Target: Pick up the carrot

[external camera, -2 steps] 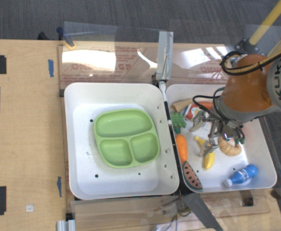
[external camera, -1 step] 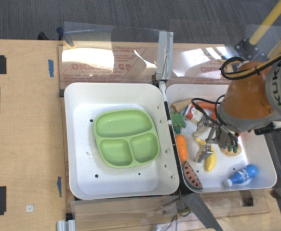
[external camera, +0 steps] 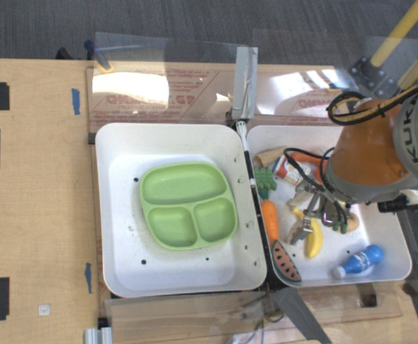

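A pale wooden bench sits on dark grey carpet, seen from above at a slant, and bears two shallow white bins side by side.

The carrot, a short orange stick, lies in the right bin at about nine o'clock, close against the wall it shares with the left bin. It runs roughly twelve to six and nothing rests on it, so its upper side looks free to a grasp from above. At its twelve o'clock lies a small green toy; at its six o'clock, a watermelon slice. At its three o'clock, a little apart, lies a yellow banana, and further toward four o'clock a blue bottle on its side.

The gripper hangs over the middle of the right bin, near the banana and to the carrot's three o'clock, not touching the carrot. Its metal parts overlap the clutter beneath, so whether it is spread or closed cannot be told from here; it does not appear to hold anything. The arm, grey with an orange band, reaches in from three o'clock.

The left bin holds a green divided plate, well apart from the carrot. The pick-up looks not yet done.
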Motion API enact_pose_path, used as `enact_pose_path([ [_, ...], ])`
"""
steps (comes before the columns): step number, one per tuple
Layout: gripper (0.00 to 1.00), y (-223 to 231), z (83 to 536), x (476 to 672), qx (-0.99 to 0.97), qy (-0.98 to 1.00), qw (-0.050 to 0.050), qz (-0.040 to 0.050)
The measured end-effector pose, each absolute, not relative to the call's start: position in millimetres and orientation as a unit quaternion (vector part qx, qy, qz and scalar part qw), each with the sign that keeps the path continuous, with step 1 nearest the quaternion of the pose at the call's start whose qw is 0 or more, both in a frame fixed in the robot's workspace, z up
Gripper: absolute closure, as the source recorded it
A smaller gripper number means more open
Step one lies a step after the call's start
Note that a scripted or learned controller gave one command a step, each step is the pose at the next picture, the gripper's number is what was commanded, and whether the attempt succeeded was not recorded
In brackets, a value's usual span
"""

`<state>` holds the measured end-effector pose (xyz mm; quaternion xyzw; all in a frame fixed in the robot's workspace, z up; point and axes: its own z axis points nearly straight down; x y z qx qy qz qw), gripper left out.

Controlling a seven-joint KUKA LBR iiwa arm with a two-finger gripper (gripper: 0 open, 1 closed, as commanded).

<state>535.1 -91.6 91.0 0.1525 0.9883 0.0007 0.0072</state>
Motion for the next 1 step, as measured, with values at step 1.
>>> enact_pose_path([
  [1,0.00,-91.6,91.0,535.1,0.152,0.988,0.007,0.0006],
])
